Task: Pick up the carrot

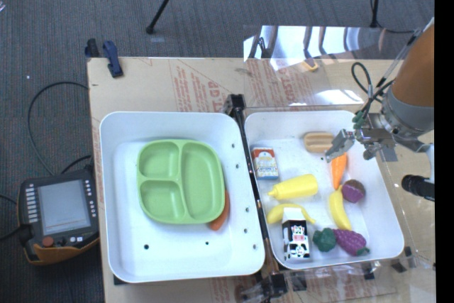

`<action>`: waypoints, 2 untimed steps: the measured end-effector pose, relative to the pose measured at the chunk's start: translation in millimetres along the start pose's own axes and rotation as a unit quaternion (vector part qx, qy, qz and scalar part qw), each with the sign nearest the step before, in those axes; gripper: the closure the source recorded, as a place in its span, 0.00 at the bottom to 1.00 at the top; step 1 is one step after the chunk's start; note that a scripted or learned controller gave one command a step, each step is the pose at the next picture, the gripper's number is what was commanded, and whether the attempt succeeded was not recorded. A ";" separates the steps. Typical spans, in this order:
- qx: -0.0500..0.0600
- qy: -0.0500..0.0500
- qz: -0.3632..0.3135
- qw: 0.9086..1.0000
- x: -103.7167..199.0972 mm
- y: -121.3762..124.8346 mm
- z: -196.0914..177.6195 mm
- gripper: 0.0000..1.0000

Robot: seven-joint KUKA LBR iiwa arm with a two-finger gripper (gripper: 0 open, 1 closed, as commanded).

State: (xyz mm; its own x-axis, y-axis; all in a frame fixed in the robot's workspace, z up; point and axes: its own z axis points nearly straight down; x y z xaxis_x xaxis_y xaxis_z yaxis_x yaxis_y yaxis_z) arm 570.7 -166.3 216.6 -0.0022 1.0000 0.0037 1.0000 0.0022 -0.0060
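Observation:
The carrot [339,171] is a small orange cone lying nearly upright in the picture, in the upper right part of the right bin [394,223]. My gripper [352,147] hangs just above the carrot's upper end, coming in from the right under the grey and orange arm [415,92]. Its grey tip overlaps the top of the carrot in this view. Whether it touches the carrot I cannot tell.
Around the carrot lie a purple fig-like piece [352,190], a banana [339,210], a yellow bottle [293,187], a bun [318,141], a small carton [265,162], a milk carton [296,240], broccoli [325,239] and grapes [352,242]. The left bin [120,238] holds a green divided plate [181,181].

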 end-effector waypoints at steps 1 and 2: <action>-0.005 -0.002 0.102 0.995 -17.0 65.7 94.6 0.00; 0.001 0.000 0.152 0.988 -17.2 45.7 130.0 0.00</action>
State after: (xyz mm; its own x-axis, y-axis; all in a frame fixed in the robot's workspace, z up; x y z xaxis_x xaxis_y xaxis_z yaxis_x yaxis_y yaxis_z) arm 615.6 -182.9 86.4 0.2993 0.9542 0.0012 0.9541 -0.2993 -0.0097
